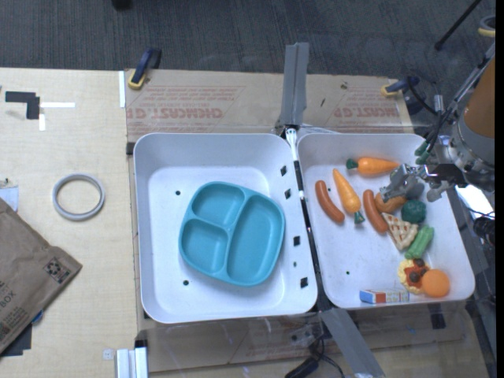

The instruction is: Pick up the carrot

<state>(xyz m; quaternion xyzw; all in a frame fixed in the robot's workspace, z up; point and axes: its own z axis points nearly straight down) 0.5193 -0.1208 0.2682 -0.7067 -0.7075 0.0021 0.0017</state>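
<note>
Grey metal tool (404, 184) on an orange-banded grey arm with cables

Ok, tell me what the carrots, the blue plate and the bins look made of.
Carrots and: probably moulded plastic toys; uniform orange, smooth, slightly glossy, with stubby green ends.
Blue plate: looks like matte plastic; one flat turquoise colour, rounded moulded dividers.
Bins and: likely thin white plastic; smooth walls with soft sheen and rounded corners.

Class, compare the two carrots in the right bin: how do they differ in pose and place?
The upper carrot lies roughly level near the bin's far wall; the lower carrot runs diagonally beside a sausage. The upper one's green end points left, the lower one's points down-right. Both are orange and tapered.
</note>
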